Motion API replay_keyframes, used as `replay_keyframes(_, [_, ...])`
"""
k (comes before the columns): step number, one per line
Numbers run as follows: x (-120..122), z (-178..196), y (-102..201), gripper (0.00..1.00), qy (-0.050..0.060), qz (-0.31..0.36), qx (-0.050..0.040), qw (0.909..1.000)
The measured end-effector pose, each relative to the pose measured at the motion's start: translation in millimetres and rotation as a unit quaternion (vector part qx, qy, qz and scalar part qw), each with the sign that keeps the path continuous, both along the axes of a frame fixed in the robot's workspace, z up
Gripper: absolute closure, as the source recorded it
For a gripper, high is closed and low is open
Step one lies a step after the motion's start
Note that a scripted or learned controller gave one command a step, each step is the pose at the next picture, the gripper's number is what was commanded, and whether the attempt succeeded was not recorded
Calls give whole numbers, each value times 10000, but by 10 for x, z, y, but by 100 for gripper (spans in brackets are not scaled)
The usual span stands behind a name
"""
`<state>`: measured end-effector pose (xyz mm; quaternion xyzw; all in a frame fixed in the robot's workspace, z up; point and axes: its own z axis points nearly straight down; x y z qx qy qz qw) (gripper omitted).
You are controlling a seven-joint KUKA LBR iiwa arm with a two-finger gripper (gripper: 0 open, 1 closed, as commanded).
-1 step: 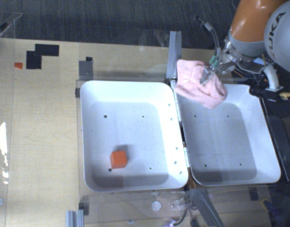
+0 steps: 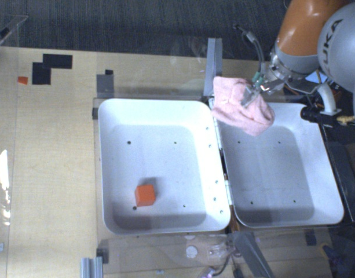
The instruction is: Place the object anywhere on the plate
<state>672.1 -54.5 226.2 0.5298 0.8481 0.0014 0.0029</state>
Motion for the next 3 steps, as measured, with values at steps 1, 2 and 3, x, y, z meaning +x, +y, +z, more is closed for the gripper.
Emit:
replay_keyframes(1, [-129,-14,477,100,-8,2010,-7,9796])
replay_keyframes(2, [-317,-77,941,100,-10,3932,-16,9194])
replay_keyframes(3, [-636,-117,1421,100,-11,5296,-21,8483])
